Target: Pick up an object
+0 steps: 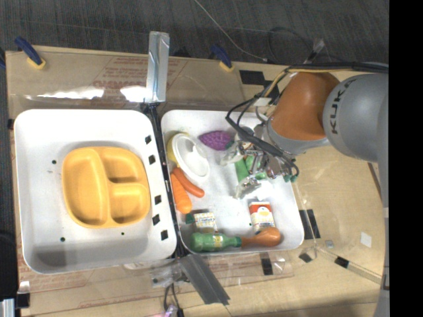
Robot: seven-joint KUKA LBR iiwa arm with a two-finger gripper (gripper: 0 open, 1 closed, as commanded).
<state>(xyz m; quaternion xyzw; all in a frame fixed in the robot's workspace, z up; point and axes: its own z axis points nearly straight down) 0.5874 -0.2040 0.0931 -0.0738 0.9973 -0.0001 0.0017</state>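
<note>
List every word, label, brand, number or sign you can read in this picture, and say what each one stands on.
"KU": large dark letters on the grey arm, cut off by the picture's edge.
Faint reddish print on the brown cardboard behind the bins: too blurred to read.
Label on the small red-and-white bottle: too small to read.
Label on the green bottle: too small to read.
Label on the small jar: too small to read.

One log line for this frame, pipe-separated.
end effector: over right bin, above green item | grasp: unconfirmed | left bin: yellow tray | task: pending
</note>
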